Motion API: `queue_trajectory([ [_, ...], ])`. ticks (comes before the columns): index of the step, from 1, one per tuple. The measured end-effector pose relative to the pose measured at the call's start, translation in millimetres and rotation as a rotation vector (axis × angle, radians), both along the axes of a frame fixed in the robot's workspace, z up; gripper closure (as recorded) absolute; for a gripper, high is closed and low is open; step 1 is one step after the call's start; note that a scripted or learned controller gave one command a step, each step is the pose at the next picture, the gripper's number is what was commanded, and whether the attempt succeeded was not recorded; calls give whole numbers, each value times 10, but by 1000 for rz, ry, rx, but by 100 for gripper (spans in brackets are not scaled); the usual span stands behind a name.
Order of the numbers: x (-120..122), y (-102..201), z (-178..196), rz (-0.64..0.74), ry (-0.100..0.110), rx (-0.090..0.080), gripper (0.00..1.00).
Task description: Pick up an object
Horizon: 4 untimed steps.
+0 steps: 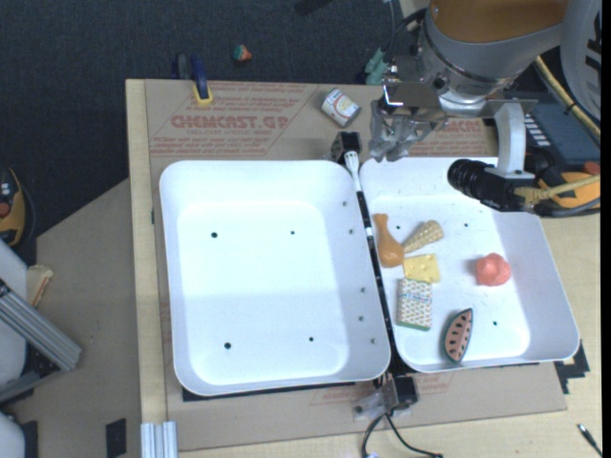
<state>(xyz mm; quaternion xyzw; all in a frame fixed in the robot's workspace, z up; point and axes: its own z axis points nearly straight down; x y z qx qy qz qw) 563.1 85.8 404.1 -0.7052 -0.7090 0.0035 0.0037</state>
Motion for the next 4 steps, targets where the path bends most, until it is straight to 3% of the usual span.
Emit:
queue_trajectory([
  [1, -73, 100, 1405, -3, -29, 4, 100],
  [2, -331, 562, 382, -1, 1, -2, 100],
  [3, -420, 470, 908, -5, -15, 1, 100],
  [4, -825, 1041, -143, 2, 3, -3, 100],
])
